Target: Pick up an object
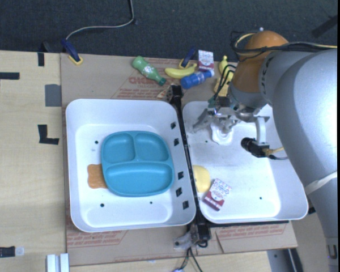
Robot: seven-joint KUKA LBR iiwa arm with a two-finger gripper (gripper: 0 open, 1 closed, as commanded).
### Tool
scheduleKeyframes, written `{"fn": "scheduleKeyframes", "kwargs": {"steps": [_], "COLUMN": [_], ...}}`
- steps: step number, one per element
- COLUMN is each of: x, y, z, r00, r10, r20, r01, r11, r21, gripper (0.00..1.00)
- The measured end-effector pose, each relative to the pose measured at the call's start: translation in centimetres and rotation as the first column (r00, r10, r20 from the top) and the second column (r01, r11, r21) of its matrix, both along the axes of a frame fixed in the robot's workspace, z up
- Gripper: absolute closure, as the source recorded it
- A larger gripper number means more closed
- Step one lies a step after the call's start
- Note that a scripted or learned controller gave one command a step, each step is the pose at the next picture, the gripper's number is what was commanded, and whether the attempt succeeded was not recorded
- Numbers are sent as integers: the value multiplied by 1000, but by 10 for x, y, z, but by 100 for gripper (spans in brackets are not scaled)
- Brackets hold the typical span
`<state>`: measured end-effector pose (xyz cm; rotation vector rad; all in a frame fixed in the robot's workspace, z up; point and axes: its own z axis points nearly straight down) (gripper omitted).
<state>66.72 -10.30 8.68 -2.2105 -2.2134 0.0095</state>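
The bench [22, 152] is covered in its middle by a sheet of brown cardboard [96, 78], on which two white bins are set side by side, the left bin [79, 152] touching the right bin [272, 197]. Behind the bins, on the cardboard, a green bottle [148, 70], a yellow banana [179, 71], a blue bottle [194, 80] and a small white-and-red box [205, 58] are laid close together.
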Motion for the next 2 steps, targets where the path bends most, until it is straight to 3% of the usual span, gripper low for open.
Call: {"fn": "scheduleKeyframes", "kwargs": {"steps": [2], "x": [-18], "y": [3], "z": [0], "r00": [1000], "r10": [0], "r20": [18], "r01": [0], "r11": [1000], "r21": [-8], "gripper": [0]}}
